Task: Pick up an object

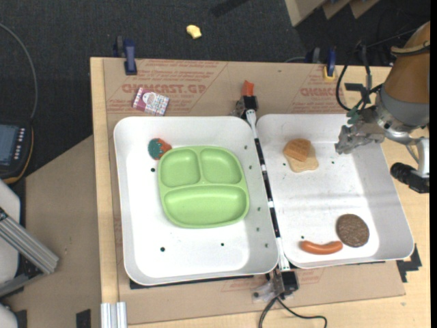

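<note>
In the right bin (382,197) lie a tan piece of bread (300,154) at the upper left, a brown round patty (352,229) at the lower right, and an orange-red sausage (321,247) near the front edge. My gripper (347,142) hangs over the bin's upper right part, a little to the right of the bread, with nothing seen between its fingers. The grey arm with its orange band (410,77) comes in from the right. In the left bin (136,238) sits a green divided plate (203,185), with a small red and green toy (160,148) at its upper left.
A pink and white packet (150,101) lies on the cardboard behind the left bin. Blue clamps (128,55) and an orange clip (248,89) stand at the board's back edge. A yellow scrap (194,31) lies on the dark floor.
</note>
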